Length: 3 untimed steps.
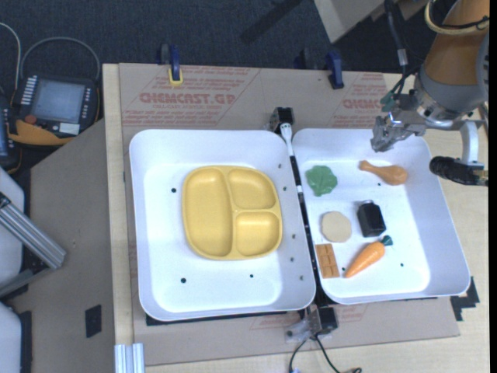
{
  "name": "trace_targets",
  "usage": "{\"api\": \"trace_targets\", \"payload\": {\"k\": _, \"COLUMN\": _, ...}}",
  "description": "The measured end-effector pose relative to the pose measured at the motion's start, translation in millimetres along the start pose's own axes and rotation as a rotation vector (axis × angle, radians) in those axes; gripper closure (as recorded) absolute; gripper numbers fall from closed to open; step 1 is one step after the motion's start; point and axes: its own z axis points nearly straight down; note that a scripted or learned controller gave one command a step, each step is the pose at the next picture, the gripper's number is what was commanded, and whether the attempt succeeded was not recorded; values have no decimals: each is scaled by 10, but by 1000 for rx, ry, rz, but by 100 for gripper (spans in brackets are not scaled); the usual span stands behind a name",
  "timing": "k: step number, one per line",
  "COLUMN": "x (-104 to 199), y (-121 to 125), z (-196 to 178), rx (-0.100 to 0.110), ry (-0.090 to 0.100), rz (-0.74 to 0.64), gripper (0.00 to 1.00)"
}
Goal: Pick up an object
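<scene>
Broadly, the left bin (155,286) carries a yellow divided plate (231,210) at its centre, while the right bin (435,247) holds the pickable pieces. Nearest its far edge lies the drumstick (384,171), then the green broccoli (321,179), carrot (365,258), black block (370,218), round cookie (336,225) and cracker (328,259). The gripper (386,137) hovers over the far edge, holding nothing; I cannot tell its opening. Descending squarely over the drumstick's narrow shaft looks wisest.

A yellow divided plate (231,211) lies in the white left bin (151,270). The white right bin (435,247) holds green broccoli (321,180), an orange carrot (365,259) and a black block (370,218).
</scene>
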Motion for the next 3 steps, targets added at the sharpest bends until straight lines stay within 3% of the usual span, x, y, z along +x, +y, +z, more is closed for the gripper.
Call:
{"api": "trace_targets", "payload": {"k": 1, "x": -3, "y": 18, "z": -542, "rx": -1, "ry": 0, "rz": -1, "gripper": 100}}
{"api": "trace_targets", "payload": {"k": 3, "x": 1109, "y": -458, "z": -340, "rx": 12, "ry": 6, "rz": -6, "gripper": 100}}
